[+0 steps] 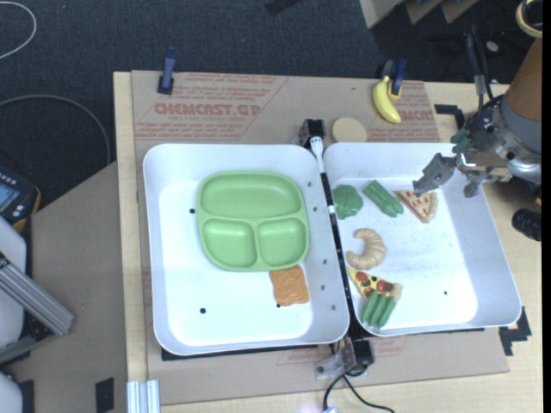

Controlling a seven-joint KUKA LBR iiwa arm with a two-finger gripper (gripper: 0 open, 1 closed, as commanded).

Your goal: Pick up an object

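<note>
Camera view: I see the gripper (448, 172) with fingers spread apart, holding nothing, poised over the right bin (482, 269) just above a pizza slice (419, 204). That slice is a small orange-tan wedge with red toppings, lying flat near the bin's far wall, long axis diagonal, tip pointing lower right.

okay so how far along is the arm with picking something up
Nothing looks picked up yet. The gripper hangs over the right bin, just above the pizza slice, which lies on the bin floor, as does the croissant. Left to do: close on an item and lift it.
</note>
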